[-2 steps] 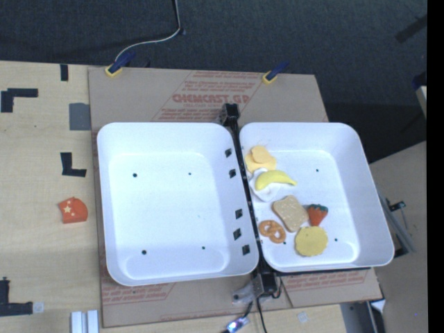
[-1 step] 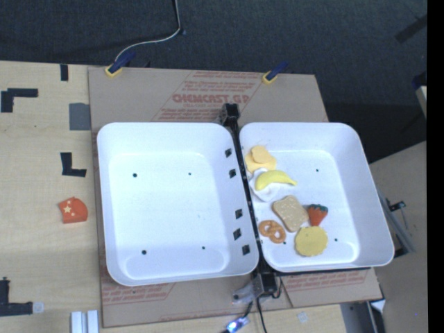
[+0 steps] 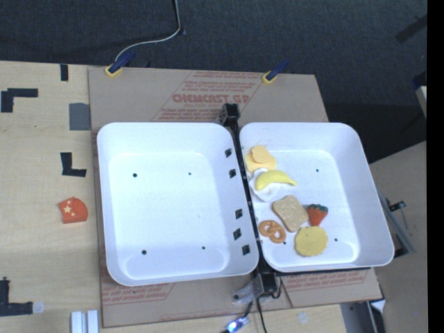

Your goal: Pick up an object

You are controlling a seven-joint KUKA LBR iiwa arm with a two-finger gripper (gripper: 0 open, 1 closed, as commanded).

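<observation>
I see the left bin (image 3: pixel 166 200) open all over. In the right bin (image 3: pixel 340 186), toy food (image 3: pixel 288 210) crowds the left side by the divider; its right half and far corner give free room.

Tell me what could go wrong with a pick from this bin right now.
The toy foods sit bunched together in the right bin: the bread slice touches the strawberry and crowds the pretzel, so the fingers may snag two things or push one aside. The banana and chips lie close to the divider wall, leaving little room.
</observation>
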